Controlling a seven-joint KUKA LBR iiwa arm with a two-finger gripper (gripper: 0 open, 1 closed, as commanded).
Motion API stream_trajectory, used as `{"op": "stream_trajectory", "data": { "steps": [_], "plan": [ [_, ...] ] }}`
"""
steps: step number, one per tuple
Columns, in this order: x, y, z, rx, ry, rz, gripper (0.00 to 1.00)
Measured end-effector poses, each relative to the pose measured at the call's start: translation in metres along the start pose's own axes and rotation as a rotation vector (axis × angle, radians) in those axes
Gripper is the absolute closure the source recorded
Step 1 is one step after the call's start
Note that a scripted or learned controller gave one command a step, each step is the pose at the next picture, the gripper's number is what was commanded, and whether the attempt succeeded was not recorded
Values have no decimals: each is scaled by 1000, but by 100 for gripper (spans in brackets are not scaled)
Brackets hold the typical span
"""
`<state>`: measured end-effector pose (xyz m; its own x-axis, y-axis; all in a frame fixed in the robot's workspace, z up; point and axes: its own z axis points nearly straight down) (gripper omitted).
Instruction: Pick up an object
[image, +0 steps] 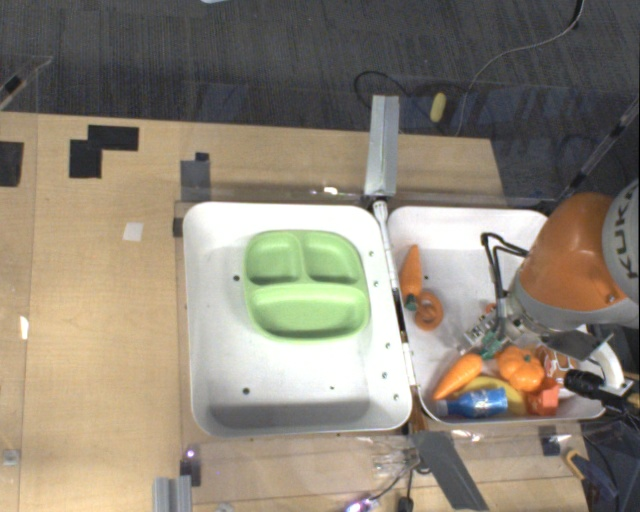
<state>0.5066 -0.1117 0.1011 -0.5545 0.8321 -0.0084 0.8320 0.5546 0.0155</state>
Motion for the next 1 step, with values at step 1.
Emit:
{"op": "stream_trajectory", "data": {
  "steps": [1],
  "plan": [
    [54, 96, -89, 14, 7, 159, 100]
  ]
}}
